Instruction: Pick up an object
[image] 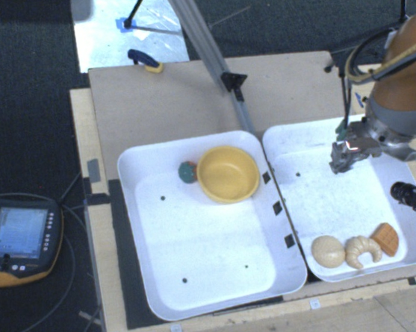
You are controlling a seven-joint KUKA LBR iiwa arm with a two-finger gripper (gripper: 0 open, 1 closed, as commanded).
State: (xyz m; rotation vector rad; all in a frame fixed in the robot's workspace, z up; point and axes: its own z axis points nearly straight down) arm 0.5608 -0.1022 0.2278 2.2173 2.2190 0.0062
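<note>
My gripper [342, 161] hangs over the upper middle of the right bin [326, 207], reaching in from the right. Nothing shows between its dark fingers. Along the right bin's front edge lie a round beige bun [327, 250], a pale croissant [362, 250] and an orange-brown waffle-like piece [386, 239], close together and well below the gripper. In the left bin [206, 274] a yellow bowl [228, 174] sits at the back right, with a small dark-green ball [187, 172] touching its left side.
A grey pole [208, 45] slants across the bench behind the bins, ending in a black clamp [234, 81]. A teach pendant [17, 237] lies on the floor at the left. Black clips [277, 207] mark the seam between the bins.
</note>
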